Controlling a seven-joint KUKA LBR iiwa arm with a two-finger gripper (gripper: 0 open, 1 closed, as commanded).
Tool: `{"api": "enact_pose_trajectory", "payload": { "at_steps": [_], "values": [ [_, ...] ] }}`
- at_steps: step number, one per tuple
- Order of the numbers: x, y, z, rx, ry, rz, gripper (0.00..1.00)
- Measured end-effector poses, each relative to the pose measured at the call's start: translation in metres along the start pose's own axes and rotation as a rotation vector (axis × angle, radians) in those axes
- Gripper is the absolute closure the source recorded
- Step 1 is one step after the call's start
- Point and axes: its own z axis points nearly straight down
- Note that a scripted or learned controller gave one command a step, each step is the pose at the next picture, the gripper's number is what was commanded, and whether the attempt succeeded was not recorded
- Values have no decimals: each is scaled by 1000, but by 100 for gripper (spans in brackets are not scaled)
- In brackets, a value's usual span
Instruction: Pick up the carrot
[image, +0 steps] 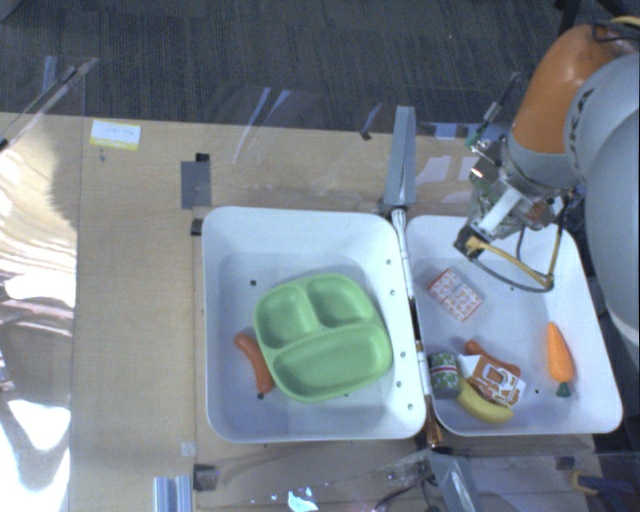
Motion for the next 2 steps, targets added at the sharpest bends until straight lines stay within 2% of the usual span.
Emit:
{"api": "enact_pose_trajectory", "payload": {
  "at_steps": [1,2],
  "values": [
    [-40,48,109,6,-3,-210,100],
    [-133,34,141,-3,-2,-160,100]
  ]
}}
